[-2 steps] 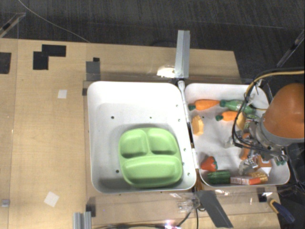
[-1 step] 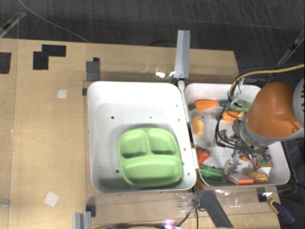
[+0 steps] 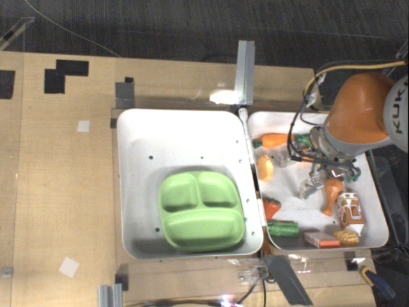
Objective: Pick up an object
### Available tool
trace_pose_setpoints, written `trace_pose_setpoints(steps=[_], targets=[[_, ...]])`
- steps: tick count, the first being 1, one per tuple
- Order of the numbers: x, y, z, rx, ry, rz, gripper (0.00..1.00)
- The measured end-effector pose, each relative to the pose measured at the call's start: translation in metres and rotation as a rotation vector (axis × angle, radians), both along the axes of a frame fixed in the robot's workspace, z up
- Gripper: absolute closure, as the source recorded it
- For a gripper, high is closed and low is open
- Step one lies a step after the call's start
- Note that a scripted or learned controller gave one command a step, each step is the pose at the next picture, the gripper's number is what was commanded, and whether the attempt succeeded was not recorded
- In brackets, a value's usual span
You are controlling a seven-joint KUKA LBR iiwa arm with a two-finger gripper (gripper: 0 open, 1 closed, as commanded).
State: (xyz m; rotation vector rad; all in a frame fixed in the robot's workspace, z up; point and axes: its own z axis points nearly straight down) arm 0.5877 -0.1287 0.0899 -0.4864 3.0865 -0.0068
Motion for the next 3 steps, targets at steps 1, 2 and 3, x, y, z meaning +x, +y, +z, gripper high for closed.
trace_pose_setpoints(steps=[1, 2, 3], targets=[[-0.021, 0.047, 0.001, 0.002, 0.000, 0.001, 0.00], [-0.066, 0.041, 0.002, 0.001, -0.004, -0.009, 0.00], [0.006, 0.033, 0.000, 0.000, 0.000, 0.076, 0.00]])
